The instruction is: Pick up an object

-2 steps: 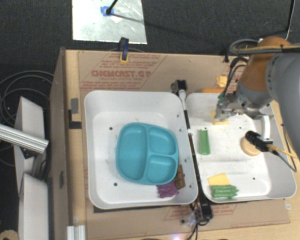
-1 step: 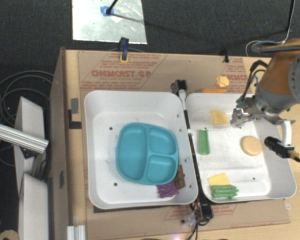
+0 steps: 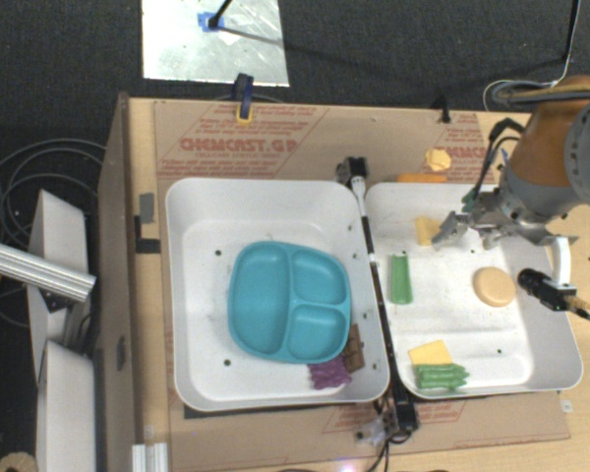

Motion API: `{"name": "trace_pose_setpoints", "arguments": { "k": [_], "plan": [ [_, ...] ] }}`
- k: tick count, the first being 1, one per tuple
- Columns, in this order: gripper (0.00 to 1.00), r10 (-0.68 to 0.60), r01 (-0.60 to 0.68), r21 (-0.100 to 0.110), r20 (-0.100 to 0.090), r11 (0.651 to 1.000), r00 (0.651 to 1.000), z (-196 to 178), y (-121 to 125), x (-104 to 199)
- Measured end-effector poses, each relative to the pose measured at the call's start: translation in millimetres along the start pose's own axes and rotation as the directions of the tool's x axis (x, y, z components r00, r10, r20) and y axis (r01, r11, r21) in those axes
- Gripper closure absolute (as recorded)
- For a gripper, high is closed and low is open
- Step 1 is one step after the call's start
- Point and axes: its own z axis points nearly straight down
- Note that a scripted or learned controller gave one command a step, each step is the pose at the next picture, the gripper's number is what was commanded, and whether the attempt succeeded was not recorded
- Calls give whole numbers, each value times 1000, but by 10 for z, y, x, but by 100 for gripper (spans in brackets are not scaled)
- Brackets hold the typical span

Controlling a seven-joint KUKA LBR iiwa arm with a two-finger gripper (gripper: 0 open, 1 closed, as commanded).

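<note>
Left bin (image 3: pixel 192 293): holding a teal divided plate (image 3: pixel 290 301), lying flat at its centre. A small purple item (image 3: pixel 326 373) and a brown piece (image 3: pixel 355 350) are sitting just beside the plate's near right edge, against the bin's near wall.

Right bin (image 3: pixel 556 347): holding six loose items. A green stick (image 3: pixel 400 277) is lying lengthwise near the left wall. A tan round disc (image 3: pixel 494 286) is resting right of centre. A yellow block (image 3: pixel 430 351) is sitting at the near side, with a green ridged item (image 3: pixel 439 376) touching its near edge. A pale yellow wedge (image 3: pixel 428 230) is lying toward the far left, and an orange strip (image 3: pixel 422 177) is lying along the far rim.

Arm (image 3: pixel 556 160): reaching in from the right over the far part of the right bin. Gripper (image 3: pixel 454 227): hanging just right of the pale yellow wedge, fingers spread apart, gripping nothing.

Bench (image 3: pixel 275 131): a yellowish round item (image 3: pixel 438 159) is lying beyond the right bin's far rim.
</note>
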Motion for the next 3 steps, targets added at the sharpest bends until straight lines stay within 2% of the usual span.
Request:
{"name": "trace_pose_setpoints", "arguments": {
  "k": [1,2,3],
  "plan": [
    [0,-7,7,-2,0,1000,1000,264,360,545],
    [0,8,-8,4,0,1000,1000,495,-123,-65],
    [0,-8,8,-6,-2,1000,1000,470,449,636]
  ]
}}
